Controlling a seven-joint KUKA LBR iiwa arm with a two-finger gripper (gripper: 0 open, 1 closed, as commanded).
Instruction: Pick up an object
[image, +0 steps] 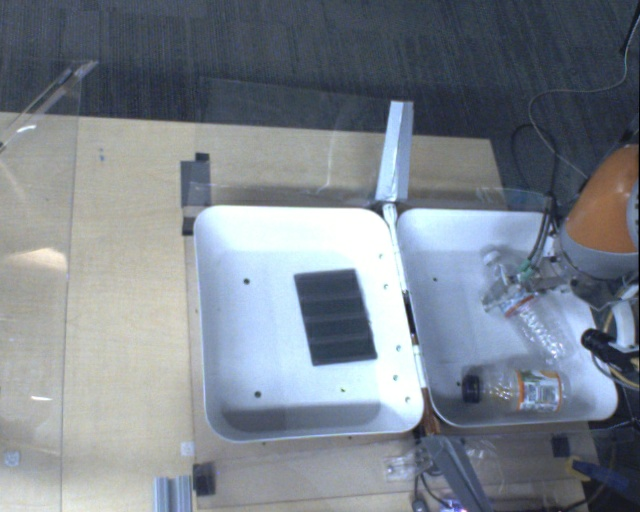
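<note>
Clear crumpled plastic bottle (530, 318) in right white bin (440, 260): light, slippery, crushable; grip at midbody. Gripper (545, 268) just above it; finger opening: cannot tell. Capped brown bottle (512, 388) nearby.

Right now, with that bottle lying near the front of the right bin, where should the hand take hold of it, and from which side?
Probably across the middle of the bottle, at the label, coming straight down from above. It lies on its side, long axis running left-right, dark cap to the left, so fingers closing front-to-back would span its narrow width. The right bin front wall sits close, leaving little room.
</note>
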